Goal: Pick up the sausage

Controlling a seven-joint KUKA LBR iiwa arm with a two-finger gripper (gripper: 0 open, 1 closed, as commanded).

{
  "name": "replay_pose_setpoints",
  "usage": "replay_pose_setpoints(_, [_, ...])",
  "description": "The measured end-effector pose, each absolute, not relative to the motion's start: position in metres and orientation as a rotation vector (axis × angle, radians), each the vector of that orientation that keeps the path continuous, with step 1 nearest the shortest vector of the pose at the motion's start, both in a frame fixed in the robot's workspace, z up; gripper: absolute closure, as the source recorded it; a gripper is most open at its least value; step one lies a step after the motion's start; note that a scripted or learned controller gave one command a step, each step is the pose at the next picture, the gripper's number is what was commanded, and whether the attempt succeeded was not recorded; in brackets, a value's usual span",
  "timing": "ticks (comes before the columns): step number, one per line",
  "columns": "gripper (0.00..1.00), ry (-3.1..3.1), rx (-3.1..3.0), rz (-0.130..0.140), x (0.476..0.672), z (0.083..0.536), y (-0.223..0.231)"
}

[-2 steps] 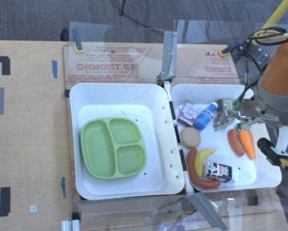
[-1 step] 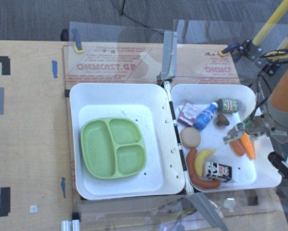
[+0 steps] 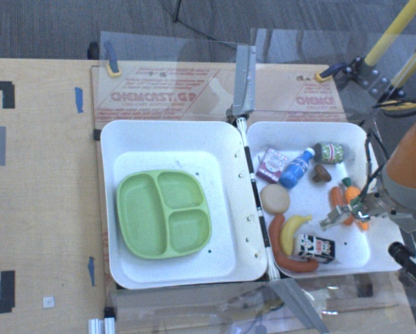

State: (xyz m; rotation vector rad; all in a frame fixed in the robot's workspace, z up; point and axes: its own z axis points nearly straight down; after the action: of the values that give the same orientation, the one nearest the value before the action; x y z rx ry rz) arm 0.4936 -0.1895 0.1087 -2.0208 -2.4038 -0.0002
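Camera view, left to right: we see a green plate (image 3: 164, 213) in the left bin (image 3: 110, 186). Right of the plate, in the right bin (image 3: 347, 252), the sausage (image 3: 286, 255) curves around a banana (image 3: 291, 232), a small carton (image 3: 315, 248) overlapping its end, crowding any grasp. Farther right, the gripper (image 3: 346, 214) hovers beside carrots (image 3: 337, 197), fingers slightly parted, holding nothing we can see

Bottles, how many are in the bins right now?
2, both in the right bin: a blue bottle lying near its middle top, and a dark green-labelled bottle lying at its upper right. Others may hide under the clutter.
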Motion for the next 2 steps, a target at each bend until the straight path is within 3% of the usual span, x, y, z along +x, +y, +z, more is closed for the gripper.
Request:
replay_pose_setpoints(1, [0.0, -2.577, -1.803, -0.002, 0.545, 0.123, -0.164])
replay_pose_setpoints(2, [0.0, -2.554, -1.83, -0.001, 0.491, 0.107, -0.207])
